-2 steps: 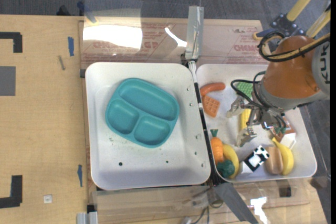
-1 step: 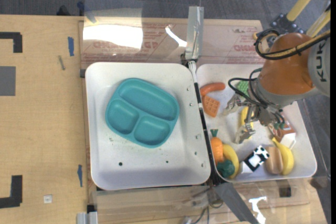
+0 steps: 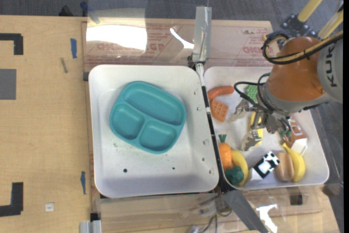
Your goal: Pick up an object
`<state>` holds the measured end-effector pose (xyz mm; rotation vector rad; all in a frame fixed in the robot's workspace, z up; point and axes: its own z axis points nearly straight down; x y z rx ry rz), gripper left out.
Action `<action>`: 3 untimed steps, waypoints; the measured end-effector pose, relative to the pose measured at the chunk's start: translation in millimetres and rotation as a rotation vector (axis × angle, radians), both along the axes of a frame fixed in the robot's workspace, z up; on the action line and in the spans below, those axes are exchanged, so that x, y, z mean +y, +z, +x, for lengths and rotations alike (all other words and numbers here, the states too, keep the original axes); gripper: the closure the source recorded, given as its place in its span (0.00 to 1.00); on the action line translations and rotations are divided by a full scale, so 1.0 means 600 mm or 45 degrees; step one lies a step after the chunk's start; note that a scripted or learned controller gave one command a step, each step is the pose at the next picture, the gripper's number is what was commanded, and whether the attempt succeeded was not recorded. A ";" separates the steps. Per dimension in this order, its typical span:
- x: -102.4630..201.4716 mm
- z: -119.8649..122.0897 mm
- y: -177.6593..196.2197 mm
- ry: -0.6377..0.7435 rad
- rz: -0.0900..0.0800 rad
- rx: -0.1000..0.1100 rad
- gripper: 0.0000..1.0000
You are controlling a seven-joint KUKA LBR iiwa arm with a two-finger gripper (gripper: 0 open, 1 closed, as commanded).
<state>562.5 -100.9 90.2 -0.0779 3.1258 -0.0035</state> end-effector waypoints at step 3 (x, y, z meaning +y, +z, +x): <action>-0.061 0.097 0.169 0.334 -0.001 0.006 0.00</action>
